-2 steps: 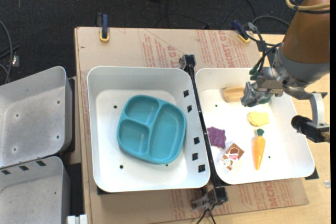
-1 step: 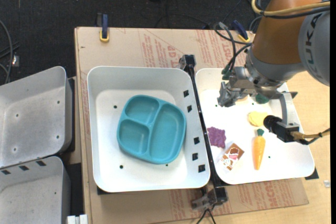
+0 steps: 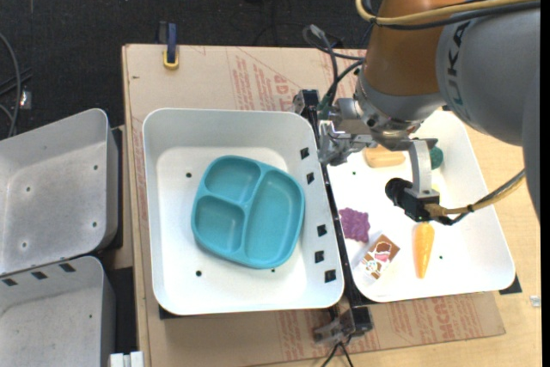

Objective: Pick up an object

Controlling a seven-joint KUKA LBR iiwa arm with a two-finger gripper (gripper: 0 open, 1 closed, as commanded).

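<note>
gripper [image 3: 342, 133]: above the right bin [image 3: 468, 247], near its left wall; whether open or closed, I could not tell
nearest thing: yellow piece [image 3: 384, 157], just beside the gripper, long axis crosswise

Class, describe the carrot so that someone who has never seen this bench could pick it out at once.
Look in the right-hand white bin, towards its near edge. The carrot lies there, right of a purple lump and a small brown-and-white packet. It alone is bright orange, long and tapered.
</note>
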